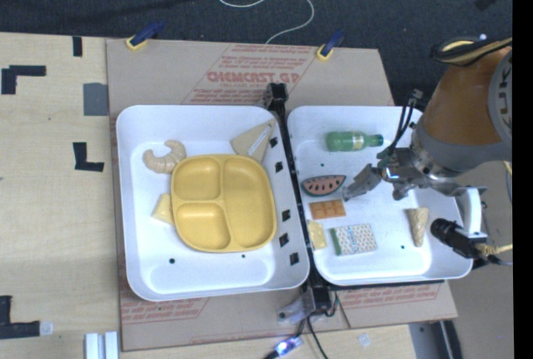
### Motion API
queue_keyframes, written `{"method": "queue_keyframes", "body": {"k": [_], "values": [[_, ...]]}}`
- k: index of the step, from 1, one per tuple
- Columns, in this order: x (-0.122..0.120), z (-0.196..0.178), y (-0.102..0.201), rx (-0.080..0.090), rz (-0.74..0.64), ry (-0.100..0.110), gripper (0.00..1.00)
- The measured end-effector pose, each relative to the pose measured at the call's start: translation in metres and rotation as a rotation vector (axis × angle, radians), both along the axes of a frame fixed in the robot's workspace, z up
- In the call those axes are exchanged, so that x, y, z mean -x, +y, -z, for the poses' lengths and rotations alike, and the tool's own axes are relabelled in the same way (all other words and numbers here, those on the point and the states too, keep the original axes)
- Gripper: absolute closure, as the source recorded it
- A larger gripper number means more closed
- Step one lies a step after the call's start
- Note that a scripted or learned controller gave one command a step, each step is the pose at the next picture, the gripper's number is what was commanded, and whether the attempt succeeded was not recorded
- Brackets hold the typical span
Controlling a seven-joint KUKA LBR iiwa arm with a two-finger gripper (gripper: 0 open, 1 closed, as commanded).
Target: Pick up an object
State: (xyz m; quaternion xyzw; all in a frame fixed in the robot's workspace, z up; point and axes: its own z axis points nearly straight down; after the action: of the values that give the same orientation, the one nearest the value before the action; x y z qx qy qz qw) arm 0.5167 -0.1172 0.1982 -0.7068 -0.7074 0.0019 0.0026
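**Hovering over the right bin, nothing picked yet**

Nearest the camera lies the front rim of the right bin point(391, 276), and just behind it a small patterned packet point(356, 239) sits flat on the floor. My gripper point(366, 180) hangs above the middle of this bin, reaching in from the right, and I cannot tell how it is set; nothing is visibly held in it.

I judge this to be the approach step: a target is not yet taken. Closest under me are a watermelon slice point(323, 183) and an orange cracker point(326, 209) just in front of it. The slice lies flat near the divider, its long axis running roughly left to right, curved rind toward the front. A green bottle point(353, 141) lies on its side farther back, long axis also left to right, cap toward the right. A pale cone point(417, 226) rests nearer my arm.

Next I would need to settle over one item, turn across its long axis, and descend.

The left bin point(133, 182) holds a yellow divided plate point(223, 202).
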Motion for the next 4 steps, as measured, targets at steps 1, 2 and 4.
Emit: {"method": "queue_keyframes", "body": {"k": [1, 2, 4], "values": [[0.001, 0.044, 0.000, 0.000, 0.000, 0.001, 0.00], [0.007, 0.092, 0.008, -0.001, -0.001, 0.002, 0.00], [0.006, 0.103, 0.007, 0.005, 0.002, -0.008, 1.00]]}}
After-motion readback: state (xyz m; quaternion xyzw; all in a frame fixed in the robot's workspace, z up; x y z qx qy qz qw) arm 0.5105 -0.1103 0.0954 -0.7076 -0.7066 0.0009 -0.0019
